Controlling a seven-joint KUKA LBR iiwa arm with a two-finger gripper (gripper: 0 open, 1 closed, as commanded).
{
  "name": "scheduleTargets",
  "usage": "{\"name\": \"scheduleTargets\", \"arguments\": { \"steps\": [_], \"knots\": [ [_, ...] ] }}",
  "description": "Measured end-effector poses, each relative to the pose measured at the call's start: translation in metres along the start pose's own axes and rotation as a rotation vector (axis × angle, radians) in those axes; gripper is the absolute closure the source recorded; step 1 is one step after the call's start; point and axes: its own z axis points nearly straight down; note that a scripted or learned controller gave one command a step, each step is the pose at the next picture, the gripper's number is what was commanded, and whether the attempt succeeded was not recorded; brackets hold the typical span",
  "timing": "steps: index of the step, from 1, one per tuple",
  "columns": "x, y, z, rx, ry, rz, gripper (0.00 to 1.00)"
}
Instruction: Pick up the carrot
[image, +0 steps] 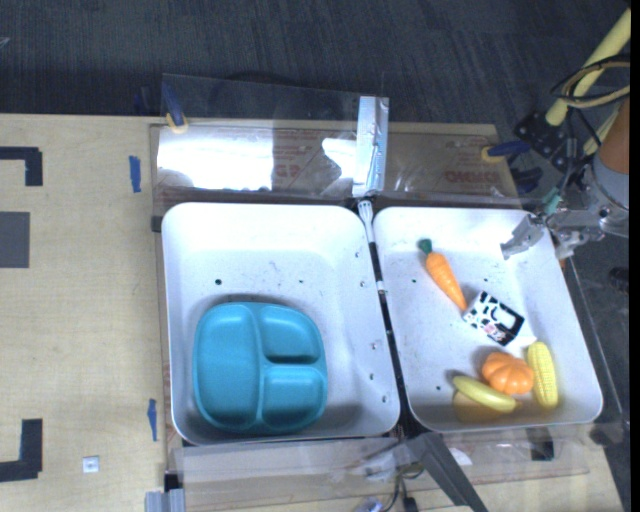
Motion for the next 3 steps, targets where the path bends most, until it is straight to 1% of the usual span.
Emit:
{"name": "scheduleTargets", "arguments": {
  "steps": [1, 2, 3],
  "knots": [
    [0.031, 0.053, 0.057, -0.002, -0.002, -0.175, 0.0],
    [0.087, -0.008, 0.103, -0.004, -0.001, -0.088, 0.0],
    [0.087, -0.057, -0.036, -0.005, -0.002, 0.231, 0.0]
  ]
}}
